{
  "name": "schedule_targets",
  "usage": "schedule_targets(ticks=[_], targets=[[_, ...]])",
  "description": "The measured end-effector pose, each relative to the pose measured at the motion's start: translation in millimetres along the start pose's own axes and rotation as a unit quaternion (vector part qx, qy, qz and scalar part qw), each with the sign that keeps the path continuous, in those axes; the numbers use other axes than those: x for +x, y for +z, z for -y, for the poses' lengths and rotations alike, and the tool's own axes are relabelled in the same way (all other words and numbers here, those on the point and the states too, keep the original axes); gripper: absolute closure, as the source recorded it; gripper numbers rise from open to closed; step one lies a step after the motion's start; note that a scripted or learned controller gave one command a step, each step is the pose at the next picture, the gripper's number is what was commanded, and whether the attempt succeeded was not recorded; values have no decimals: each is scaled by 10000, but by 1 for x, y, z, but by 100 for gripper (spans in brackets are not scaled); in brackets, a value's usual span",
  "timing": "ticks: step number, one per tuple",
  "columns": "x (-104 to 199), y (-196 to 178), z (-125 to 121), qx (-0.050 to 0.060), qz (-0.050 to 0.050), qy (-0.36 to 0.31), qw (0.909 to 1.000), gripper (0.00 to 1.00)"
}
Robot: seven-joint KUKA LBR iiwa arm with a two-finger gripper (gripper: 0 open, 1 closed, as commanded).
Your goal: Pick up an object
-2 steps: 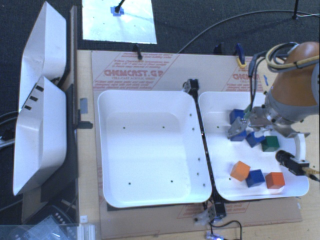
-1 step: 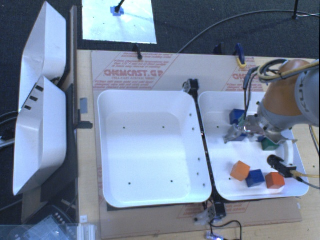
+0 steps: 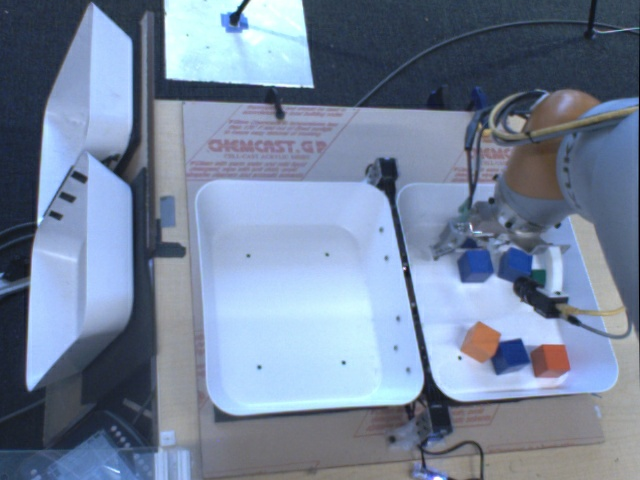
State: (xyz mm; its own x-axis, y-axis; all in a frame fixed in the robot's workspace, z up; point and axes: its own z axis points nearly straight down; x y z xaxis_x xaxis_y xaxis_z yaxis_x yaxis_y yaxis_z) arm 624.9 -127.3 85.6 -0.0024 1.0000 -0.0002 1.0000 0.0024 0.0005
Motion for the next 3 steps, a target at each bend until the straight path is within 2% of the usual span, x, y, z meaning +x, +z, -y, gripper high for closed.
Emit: schedule_targets(ticks=[1, 2, 3], targets=[[-1, -1, 1, 2, -2, 10, 10000, 0], [32, 0, 36, 9, -6, 2, 10000, 0], [30, -10, 35, 2, -2, 13, 10000, 100]])
